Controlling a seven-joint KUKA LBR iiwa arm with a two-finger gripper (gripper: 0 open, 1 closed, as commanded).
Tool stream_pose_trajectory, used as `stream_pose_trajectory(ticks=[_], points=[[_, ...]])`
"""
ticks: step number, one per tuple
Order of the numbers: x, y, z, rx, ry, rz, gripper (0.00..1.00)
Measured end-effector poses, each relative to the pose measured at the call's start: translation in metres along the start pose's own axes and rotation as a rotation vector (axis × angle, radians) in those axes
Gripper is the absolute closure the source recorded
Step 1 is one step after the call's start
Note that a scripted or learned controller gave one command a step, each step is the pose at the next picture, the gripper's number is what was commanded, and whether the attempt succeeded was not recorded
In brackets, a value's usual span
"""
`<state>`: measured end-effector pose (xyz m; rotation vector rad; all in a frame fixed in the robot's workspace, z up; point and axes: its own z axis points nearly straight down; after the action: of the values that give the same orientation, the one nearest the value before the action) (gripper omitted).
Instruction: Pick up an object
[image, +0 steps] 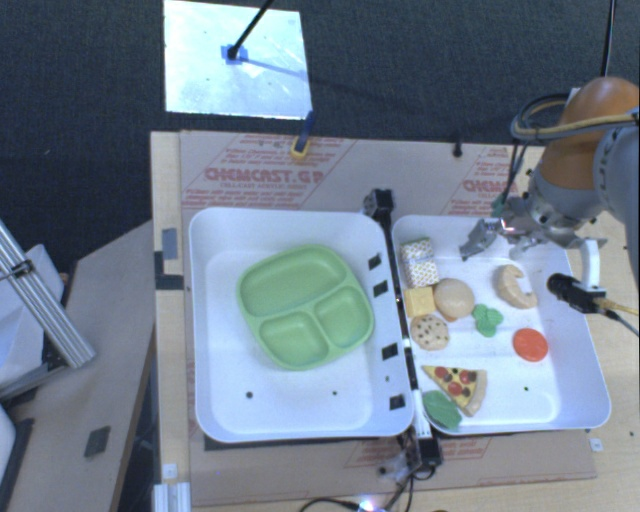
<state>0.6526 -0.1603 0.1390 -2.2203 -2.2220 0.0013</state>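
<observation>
Where the bench edge lies closest, the right bin (590, 400) holds a pizza slice (458, 384) beside a green leaf piece (440, 409) at its near-left corner. Further in: orange disc (530, 344), chocolate-chip cookie (429, 331), small green piece (487, 320), round bun (454, 298), cheese cube (419, 300), croissant (516, 286), patterned block (419, 260). The left bin (215, 400) carries a green divided plate (304, 306). At the right bin's far side the gripper (487, 238) hovers above bare floor, grasping nothing; finger spread cannot be told.
</observation>
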Motion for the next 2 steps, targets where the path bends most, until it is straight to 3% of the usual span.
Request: stream_pose_trajectory(ticks=[1, 2], points=[[0.001, 0.000, 0.052, 0.000, 0.000, -0.001, 0.00], [0.000, 0.002, 0.037, -0.007, -0.001, -0.002, 1.00]])
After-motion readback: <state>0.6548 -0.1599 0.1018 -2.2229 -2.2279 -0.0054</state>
